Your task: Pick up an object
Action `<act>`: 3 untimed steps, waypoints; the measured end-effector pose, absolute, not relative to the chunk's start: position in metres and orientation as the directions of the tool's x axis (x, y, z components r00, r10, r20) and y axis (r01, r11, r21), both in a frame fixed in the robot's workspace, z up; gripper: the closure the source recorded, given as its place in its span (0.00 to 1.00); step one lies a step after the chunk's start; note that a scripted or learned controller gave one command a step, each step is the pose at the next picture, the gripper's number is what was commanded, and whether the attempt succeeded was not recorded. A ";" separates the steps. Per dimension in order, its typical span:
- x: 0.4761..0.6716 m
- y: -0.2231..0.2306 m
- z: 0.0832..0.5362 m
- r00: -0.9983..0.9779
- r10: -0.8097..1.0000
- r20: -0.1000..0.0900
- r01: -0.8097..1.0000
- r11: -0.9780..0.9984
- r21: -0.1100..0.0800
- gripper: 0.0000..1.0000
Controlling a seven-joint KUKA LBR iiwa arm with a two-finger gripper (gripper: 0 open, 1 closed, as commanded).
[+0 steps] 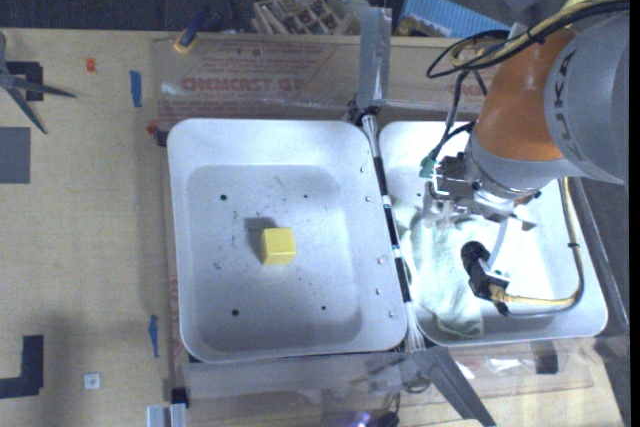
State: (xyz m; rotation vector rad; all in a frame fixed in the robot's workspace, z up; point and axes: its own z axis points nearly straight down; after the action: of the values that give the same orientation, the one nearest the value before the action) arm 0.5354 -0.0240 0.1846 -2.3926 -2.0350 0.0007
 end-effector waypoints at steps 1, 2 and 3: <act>0.550 0.047 0.211 0.218 0.976 0.000 0.976 -0.218 0.000 1.00; 0.558 0.090 0.204 0.513 0.858 -0.002 0.858 -0.513 -0.001 1.00; 0.661 0.058 0.185 0.499 0.867 -0.002 0.867 -0.499 -0.001 1.00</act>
State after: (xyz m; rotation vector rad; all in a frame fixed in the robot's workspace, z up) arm 0.6614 0.0577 0.1849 -2.7196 -1.5730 0.0028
